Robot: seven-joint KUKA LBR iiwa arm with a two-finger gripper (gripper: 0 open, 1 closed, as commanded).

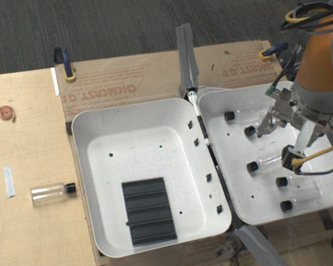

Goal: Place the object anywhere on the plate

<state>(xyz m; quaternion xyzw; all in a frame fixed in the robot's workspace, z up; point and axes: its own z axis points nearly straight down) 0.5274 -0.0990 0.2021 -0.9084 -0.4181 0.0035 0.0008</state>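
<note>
My pincer (269, 123) hangs low over the right bin (328, 201), and I cannot tell how wide it stands or whether it has anything. The nearest black-capped clear bottle (250, 129) lies just beside it. I judge it light, stiff, slick and prone to roll, so I would clamp across its body near the cap. The ribbed black plate (148, 212) lies in the left bin (91, 135).
</note>
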